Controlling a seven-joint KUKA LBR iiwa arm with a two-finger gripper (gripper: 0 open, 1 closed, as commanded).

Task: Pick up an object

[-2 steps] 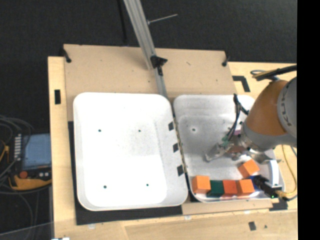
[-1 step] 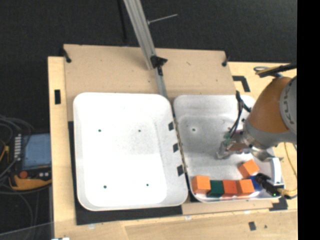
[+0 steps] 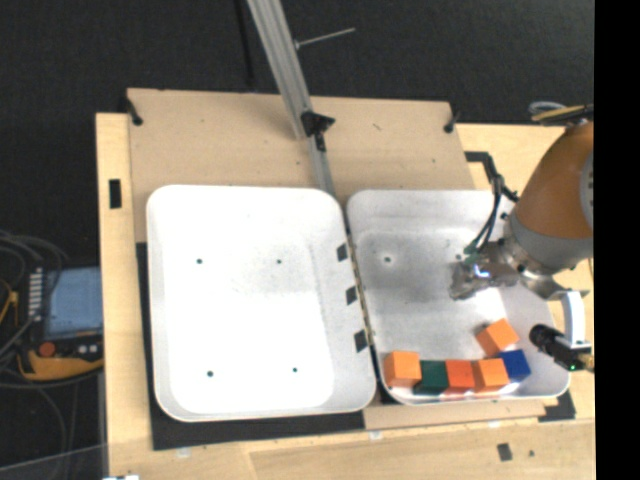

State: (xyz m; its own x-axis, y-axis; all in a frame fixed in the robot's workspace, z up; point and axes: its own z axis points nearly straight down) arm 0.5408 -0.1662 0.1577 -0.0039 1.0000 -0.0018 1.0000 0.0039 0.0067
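At centre right we see the gripper (image 3: 466, 280) low over the right bin (image 3: 420, 218), blurred; whether it is spread we cannot tell. Blocks (image 3: 455, 373) crowd the lower edge.

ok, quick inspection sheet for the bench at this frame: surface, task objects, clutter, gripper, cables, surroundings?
Surface: wooden bench bearing two shallow white bins, left bin and right bin, side by side.
Job's things: blocks crowded along the right bin's near edge: orange, green, orange, orange, blue, and a tilted orange block just behind them.
Clutter: nothing seen.
Gripper: gripper over the right bin's middle, apart from the blocks; finger state too blurred to tell.
Cables: dark cables left of the bench; a thin cable by the wrist.
Surroundings: slanted metal rail behind the bins; blue-screened handheld unit at left; dark floor.
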